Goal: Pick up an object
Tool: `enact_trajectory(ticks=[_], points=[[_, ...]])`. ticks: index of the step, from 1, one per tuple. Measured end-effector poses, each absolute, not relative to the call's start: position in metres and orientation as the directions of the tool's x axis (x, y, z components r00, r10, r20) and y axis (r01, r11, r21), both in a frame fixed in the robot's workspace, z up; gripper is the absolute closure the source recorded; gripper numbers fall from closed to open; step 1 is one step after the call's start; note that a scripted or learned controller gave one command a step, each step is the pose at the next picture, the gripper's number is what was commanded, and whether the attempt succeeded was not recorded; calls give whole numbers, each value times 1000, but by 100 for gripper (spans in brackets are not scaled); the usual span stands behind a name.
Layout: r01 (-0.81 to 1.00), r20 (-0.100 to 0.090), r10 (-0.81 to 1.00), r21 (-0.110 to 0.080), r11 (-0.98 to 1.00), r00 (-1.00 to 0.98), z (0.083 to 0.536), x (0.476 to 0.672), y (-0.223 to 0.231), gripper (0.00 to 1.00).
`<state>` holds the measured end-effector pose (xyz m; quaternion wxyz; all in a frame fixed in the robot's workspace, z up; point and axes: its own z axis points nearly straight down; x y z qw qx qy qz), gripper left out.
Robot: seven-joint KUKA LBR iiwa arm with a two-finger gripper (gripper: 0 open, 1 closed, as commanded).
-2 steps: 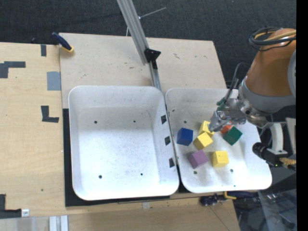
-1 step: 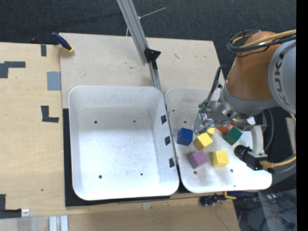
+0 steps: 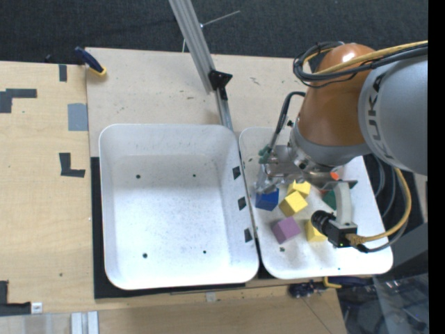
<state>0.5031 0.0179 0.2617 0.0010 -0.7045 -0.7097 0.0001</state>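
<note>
My gripper (image 3: 265, 181) hangs low over the left part of the right bin (image 3: 306, 257), under the grey and orange wrist. Just below it lies a blue cube (image 3: 266, 201), close to it or touching it. To the right sit two yellow blocks (image 3: 293, 202) (image 3: 302, 187). A purple cube (image 3: 285, 229) lies nearer the front, with another yellow block (image 3: 314, 232) beside it. A green piece (image 3: 329, 199) is partly hidden by the arm. The wrist blocks the view between the gripper's tips, and nothing is seen lifted.
The left bin (image 3: 167, 207) stands beside the right one, and their rims meet near the gripper. A slanted metal pole (image 3: 197, 44) crosses the back. A blue and yellow clamp (image 3: 90, 60) lies at the bench's far left corner. A black cable plug (image 3: 327, 226) hangs over the right bin.
</note>
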Motion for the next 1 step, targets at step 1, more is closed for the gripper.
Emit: enact_trajectory(ticks=[1], points=[[1000, 1, 1000, -3, 7, -7, 259, 504, 64, 100]])
